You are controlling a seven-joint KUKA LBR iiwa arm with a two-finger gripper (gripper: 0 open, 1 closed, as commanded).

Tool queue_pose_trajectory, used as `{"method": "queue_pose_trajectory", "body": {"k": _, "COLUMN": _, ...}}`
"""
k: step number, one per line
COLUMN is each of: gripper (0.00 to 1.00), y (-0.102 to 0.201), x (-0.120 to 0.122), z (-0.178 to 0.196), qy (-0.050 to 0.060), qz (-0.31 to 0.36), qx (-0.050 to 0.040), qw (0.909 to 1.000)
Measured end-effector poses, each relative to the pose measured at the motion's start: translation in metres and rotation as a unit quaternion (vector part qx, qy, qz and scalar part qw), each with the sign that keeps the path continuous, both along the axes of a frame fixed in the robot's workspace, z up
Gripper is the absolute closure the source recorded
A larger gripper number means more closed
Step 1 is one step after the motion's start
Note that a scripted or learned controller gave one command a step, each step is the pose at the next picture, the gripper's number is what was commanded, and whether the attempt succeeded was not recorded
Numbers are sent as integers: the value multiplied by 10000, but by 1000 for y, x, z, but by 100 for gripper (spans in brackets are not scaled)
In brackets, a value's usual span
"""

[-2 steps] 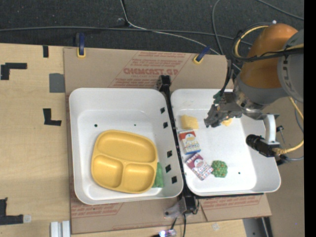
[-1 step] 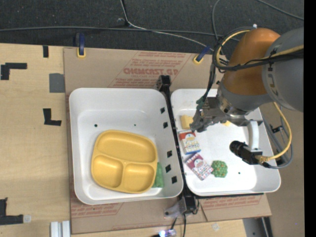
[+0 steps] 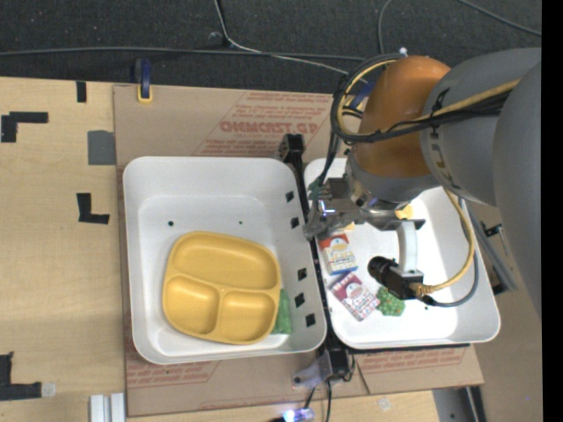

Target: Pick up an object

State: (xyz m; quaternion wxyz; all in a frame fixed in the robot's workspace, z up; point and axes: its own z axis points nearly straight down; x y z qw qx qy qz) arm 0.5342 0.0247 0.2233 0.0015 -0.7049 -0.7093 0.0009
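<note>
Nearest to me, by the near rim of the right bin (image 3: 475, 328), lies a red-patterned packet (image 3: 354, 295), flat and slanted, its long axis running roughly from far left to near right. A small green object (image 3: 391, 305) sits just beside it on the right, too small for me to name. One step farther in is a white packet with a red label (image 3: 338, 253), also flat, with its long axis running near to far and only slightly tilted. I judge this the likeliest thing to pick up, because it lies just near of my pincer (image 3: 327, 220), almost under it. My pincer hangs low at the left side of this bin, close to the wall it shares with the left bin (image 3: 141, 183). My wrist covers it, so I cannot tell whether it is spread or pressed together, and I see nothing gripped in it. The coming move turns on a short shift toward the near side and a little right, with the grip set across the packet's short width. That shared wall leaves little room on the left, while the bin floor to the right and far right lies open. Over in the left bin, a yellow divided tray (image 3: 220, 284) fills the near half, with a green thing (image 3: 283, 313) tucked at its right edge.
</note>
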Motion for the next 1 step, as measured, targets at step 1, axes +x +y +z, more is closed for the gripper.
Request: {"method": "queue_pose_trajectory", "body": {"k": 1, "gripper": 100, "y": 50, "x": -9, "z": -10, "qy": 1, "qz": 0, "qx": -1, "qw": 10000}}
